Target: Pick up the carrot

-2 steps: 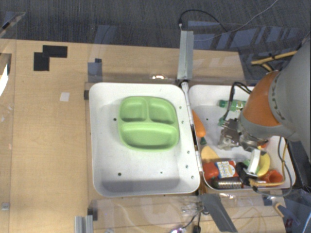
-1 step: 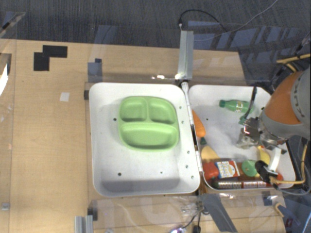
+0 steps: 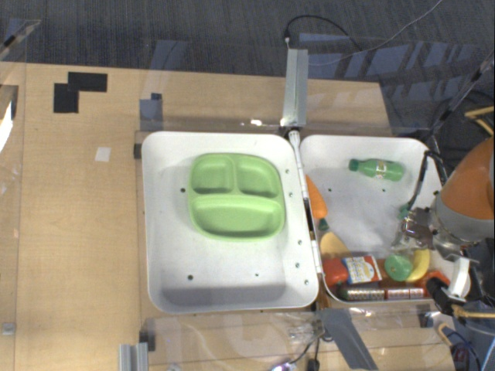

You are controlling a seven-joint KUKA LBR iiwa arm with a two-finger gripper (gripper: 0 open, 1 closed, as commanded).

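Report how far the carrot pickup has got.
Nothing looks done yet: the carrot lies against the left wall of the right bin, untouched. In hand: the gripper is over that bin's right side, near the green bottle and banana, well away from the carrot. Left: crossing to the carrot, grasping it and lifting.

Matt pale wood counter (image 3: 69, 207); smooth white plastic bins (image 3: 166, 284); glossy green plastic tray (image 3: 236, 195); smooth orange carrot (image 3: 315, 199); brushed metal post (image 3: 295, 87).

No label or text here is legible.
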